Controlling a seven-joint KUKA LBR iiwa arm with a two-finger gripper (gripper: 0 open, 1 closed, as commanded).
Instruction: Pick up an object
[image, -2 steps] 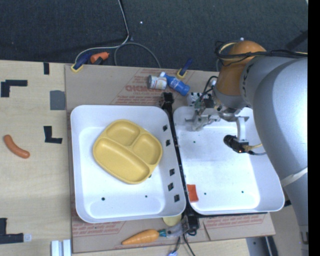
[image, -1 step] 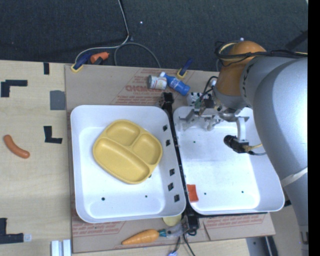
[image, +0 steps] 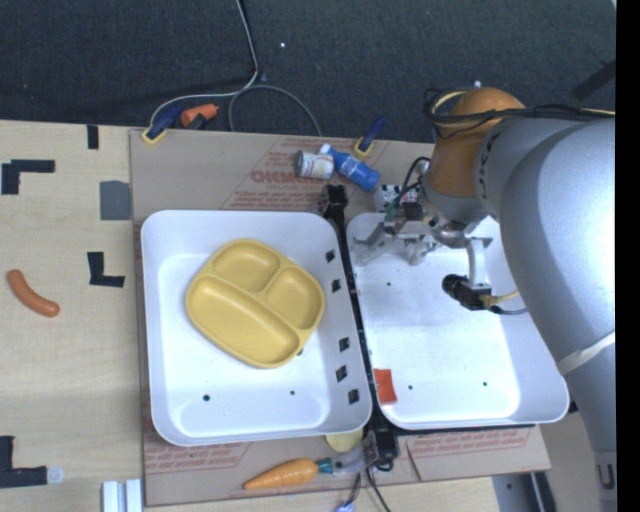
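Note:
A yellow divided plate (image: 256, 300) lies in the left bin (image: 170, 400), filling much of its middle. The gripper (image: 398, 238) hangs low over the far left corner of the right bin (image: 450, 350), close to the divider between the bins. Nothing can be seen in its grasp. The grey arm with its orange band (image: 470, 110) comes in from the right and covers the right bin's far right corner. A small orange square (image: 383, 384) sits at the right bin's near left edge.
Outside the bins, a carrot toy (image: 283, 473) lies at the front, a sausage toy (image: 33, 293) lies far left on the bench, and a white and blue bottle (image: 335, 165) lies behind the bins. Black clips (image: 345, 345) line the divider.

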